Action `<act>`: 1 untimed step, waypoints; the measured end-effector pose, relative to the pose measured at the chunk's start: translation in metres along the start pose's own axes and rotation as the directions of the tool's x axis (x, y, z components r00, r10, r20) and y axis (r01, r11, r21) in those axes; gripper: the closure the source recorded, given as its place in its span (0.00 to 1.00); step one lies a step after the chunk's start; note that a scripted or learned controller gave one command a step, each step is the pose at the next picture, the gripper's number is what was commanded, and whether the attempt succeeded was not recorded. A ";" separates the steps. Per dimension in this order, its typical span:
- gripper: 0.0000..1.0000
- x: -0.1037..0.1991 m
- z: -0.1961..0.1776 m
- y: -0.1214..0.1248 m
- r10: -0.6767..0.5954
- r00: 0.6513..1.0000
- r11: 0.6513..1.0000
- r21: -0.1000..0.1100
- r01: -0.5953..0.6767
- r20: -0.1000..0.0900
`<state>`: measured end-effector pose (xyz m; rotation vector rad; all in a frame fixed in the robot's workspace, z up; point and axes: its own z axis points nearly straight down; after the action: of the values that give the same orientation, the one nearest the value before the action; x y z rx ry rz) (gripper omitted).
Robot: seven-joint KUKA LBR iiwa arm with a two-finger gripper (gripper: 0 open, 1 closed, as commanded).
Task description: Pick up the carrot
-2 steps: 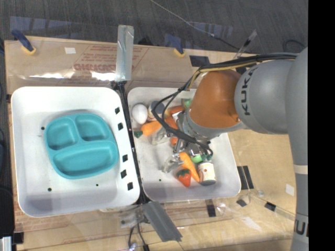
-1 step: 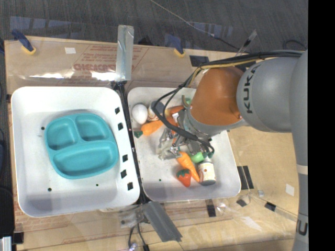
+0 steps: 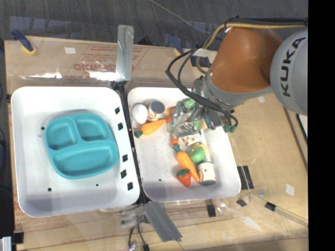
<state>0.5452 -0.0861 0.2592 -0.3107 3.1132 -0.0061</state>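
Two carrots lie in the right bin [image 3: 225,156]. One carrot [image 3: 153,127] rests at the upper left of that bin, with its green top pointing toward the bin's left wall. The other carrot [image 3: 187,164] lies lower down, slanting between a green apple [image 3: 198,153] and a strawberry [image 3: 183,178]. My gripper [image 3: 183,120] hangs low over the middle of the right bin, just right of the first carrot's tip and above the second one. Neither carrot is visibly in its grasp. The wrist and cables hide the bin's upper right part.
A white egg [image 3: 139,112] and a small jar [image 3: 156,108] sit at the back of the right bin. A small printed box [image 3: 190,138] lies below the gripper, and a can [image 3: 207,172] sits near the front. The left bin [image 3: 26,192] holds a teal divided plate [image 3: 81,143].
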 end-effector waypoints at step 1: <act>1.00 0.026 -0.022 -0.063 -0.100 0.995 0.995 -0.003 0.100 -0.010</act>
<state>0.5316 -0.1528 0.2813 -0.4684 3.1038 -0.0045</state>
